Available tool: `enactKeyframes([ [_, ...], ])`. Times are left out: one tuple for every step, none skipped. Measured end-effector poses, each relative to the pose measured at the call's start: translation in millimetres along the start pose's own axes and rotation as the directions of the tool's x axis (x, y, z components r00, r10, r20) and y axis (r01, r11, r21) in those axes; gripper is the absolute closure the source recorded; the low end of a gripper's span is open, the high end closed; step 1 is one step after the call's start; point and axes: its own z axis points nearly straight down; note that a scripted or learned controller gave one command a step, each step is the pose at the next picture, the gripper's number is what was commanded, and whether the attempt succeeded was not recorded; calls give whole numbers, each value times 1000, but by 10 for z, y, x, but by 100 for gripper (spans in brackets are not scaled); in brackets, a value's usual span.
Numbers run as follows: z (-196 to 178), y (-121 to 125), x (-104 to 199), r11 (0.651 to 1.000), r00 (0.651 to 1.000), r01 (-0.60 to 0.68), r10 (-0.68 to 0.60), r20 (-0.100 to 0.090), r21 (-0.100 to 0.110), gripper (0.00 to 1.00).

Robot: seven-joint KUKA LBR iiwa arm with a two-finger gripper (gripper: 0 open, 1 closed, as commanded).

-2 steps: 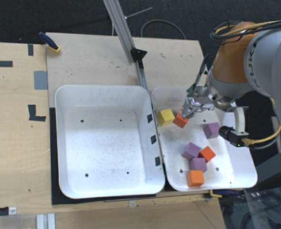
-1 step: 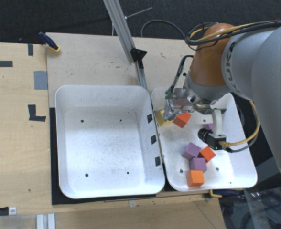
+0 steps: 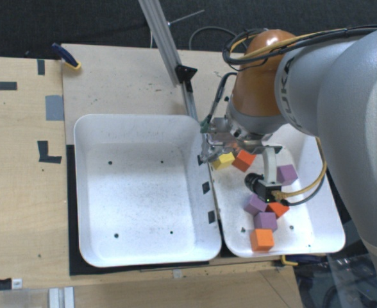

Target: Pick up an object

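Note:
My gripper [image 3: 215, 149] hangs over the left end of the right bin [image 3: 317, 236], close to the wall shared with the left bin. A yellow block [image 3: 223, 162] lies right under it, partly covered by the gripper body, and I cannot tell whether they touch. An orange block [image 3: 243, 162] sits beside the yellow one. Further right and toward the front lie purple blocks [image 3: 286, 173] [image 3: 256, 204] [image 3: 265, 221], a small orange piece [image 3: 278, 208] and an orange cube [image 3: 261, 239].
The left bin [image 3: 86, 172] stands beside the right one. A slanted metal rail [image 3: 166, 40] runs down to the bins' back edge. Black cables loop around the wrist [image 3: 259, 186]. The big grey arm covers the right bin's far right side.

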Motion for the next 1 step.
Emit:
enactKeyframes([
  [-25, -69, 473, 1000, 1000, 0, 0, 0, 0, 100],
])
